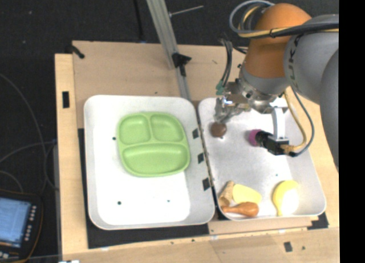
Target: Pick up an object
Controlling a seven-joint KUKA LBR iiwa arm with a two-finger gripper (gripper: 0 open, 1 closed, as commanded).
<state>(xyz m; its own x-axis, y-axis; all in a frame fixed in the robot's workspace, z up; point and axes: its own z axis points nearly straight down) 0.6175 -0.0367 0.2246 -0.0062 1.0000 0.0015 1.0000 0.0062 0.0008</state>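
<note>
- Pale wooden bench [131, 68] on a dark floor, bearing two shallow white bins side by side, with small black clips along the seam between them.
- At the upper left of the right bin [256, 170], close to the seam, lies a small brown round object [218, 129] on the white floor of the bin.
- Right above it hangs the gripper [222, 114], its tip just at the object's upper edge. Whether it touches the object cannot be told, nor whether the gripper is spread or closed.
- To the right of the brown object, in the same bin and apart from it, lies a small magenta object [252, 137].
- Along the near edge of that bin sit three more things: a pale yellow wedge [246, 193], an orange piece [244, 209] touching it on the near side, and a yellow rounded fruit [285, 197] well to their right.
- Above the gripper rises the arm [308, 56], grey with a broad orange band [274, 33], coming in from the right.
- A green divided plate [154, 162] with three compartments lies in the upper half of the left bin [102, 193].
- A grey metal post [161, 25] slants up from between the bins at the back.
- On the dark floor at the lower left stands a small lit screen [16, 222], with thin cables trailing near it.
</note>
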